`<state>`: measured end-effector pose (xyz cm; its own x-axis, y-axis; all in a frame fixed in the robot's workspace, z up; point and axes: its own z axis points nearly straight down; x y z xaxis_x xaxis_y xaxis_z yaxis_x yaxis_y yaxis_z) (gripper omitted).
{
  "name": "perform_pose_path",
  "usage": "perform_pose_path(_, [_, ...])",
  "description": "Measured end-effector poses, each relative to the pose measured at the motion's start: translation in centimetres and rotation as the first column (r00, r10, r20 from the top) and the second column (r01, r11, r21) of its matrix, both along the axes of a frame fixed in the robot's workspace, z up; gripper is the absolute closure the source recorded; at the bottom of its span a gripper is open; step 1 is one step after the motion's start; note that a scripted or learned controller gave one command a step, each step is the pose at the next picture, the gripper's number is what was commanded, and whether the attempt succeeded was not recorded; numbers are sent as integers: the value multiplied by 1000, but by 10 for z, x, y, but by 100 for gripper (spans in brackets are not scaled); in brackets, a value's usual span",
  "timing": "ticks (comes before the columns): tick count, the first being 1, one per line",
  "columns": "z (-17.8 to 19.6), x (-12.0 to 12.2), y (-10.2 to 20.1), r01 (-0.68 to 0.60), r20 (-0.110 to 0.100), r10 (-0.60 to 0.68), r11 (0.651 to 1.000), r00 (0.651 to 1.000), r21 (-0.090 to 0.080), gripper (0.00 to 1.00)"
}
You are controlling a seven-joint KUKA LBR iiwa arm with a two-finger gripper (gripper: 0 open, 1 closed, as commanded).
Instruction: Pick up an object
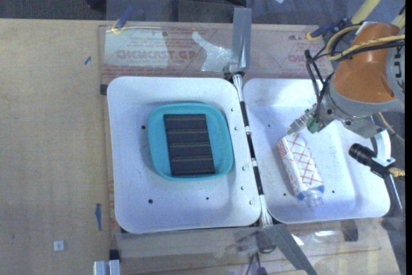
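The bench (45,138) is a broad plywood slab, and it carries two shallow white bins pushed edge to edge, presumably so the arm can work either one without shifting its base.

The left bin (129,203) holds a teal tray (156,138) lying flat at its middle, with a dark ribbed insert (188,145) seated inside it. It sits squarely, well apart from the bin walls, and nothing is near it.

The right bin (360,196) is where the action is. The grey arm with its orange band (364,74) comes in from three o'clock and hangs over the bin's upper half, angled down toward the centre.

The likely target, a small bottle with a red-and-white patterned wrap (299,164), lies on its side on the bin floor, cap end pointing toward five o'clock. Lying flat like that, it offers its narrow width to a grip across the body.

The tool (302,125) sits just beside the bottle's upper end, at about eleven o'clock of it. It is too small and blurred here for me to tell whether it is apart or together, and I see nothing held in it. I'd judge the pick not yet made.
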<state>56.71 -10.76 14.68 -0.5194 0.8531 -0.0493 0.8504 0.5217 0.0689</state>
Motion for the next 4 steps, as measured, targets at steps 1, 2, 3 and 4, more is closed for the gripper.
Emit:
perform_pose_path(1, [-5,-3,1,0,-12,0,1000,1000,2,0])
perform_pose_path(2, [-50,-51,-1,11,-44,-11,1000,999,1,0])
perform_pose_path(3, [-38,-50,-3,13,-37,-13,1000,999,-1,100])
perform_pose_path(4, [-39,-51,-3,13,-41,-13,1000,999,0,0])
